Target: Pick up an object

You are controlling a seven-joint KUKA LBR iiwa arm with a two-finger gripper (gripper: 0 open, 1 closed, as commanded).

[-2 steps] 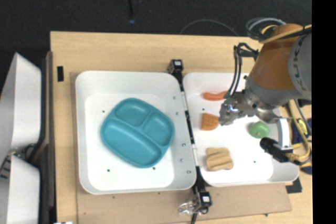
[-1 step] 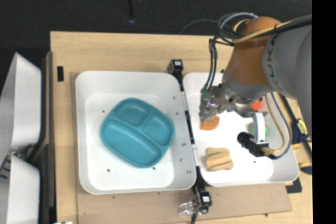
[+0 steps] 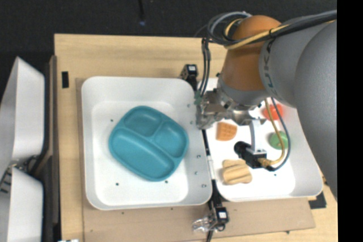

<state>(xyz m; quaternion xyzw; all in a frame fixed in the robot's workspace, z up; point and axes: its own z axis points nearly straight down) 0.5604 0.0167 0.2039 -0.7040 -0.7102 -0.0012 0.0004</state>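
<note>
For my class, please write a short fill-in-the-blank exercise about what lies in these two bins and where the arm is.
1. The teal divided plate lies in the ____ bin of the camera view.
2. The arm's band above the wrist is coloured ____.
3. The tan bread-shaped piece lies in the ____ bin.
4. The tool is over the ____ bin.

Missing words: left; orange; right; right

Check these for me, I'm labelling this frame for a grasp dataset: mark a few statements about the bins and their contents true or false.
1. The teal divided plate lies in the left bin. True.
2. The plate is upside down. False: its compartments face up.
3. The tan bread-like piece lies in the right bin. True.
4. The arm reaches over the left bin. False: it is over the right bin.
5. An orange waffle-like piece lies on the plate. False: it is in the right bin.
</note>
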